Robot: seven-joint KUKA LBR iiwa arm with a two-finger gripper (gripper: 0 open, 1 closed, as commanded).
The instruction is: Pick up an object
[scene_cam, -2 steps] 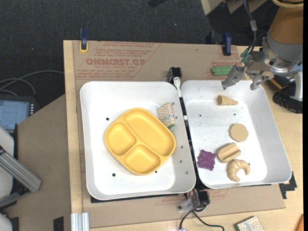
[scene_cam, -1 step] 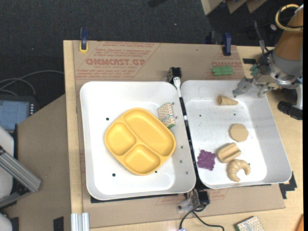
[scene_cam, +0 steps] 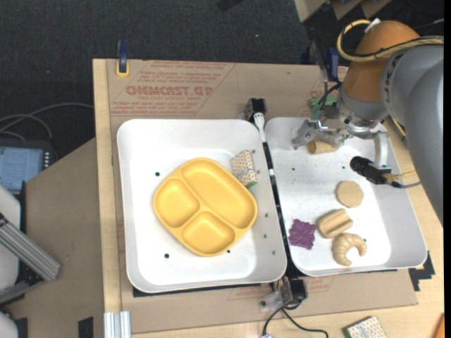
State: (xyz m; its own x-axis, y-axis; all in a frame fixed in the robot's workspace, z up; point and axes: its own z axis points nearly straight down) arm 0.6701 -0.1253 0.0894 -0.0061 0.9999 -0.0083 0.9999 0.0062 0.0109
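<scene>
Gripper (scene_cam: 318, 136), fingers spread and holding nothing, low at the right bin's (scene_cam: 402, 252) far edge over a tan piece (scene_cam: 323, 146); next move: close, then lift.

Grey arm w/ orange band enters from right, wrist bent downward; pincer (scene_cam: 317, 138) low, finger state not discernible.
</scene>
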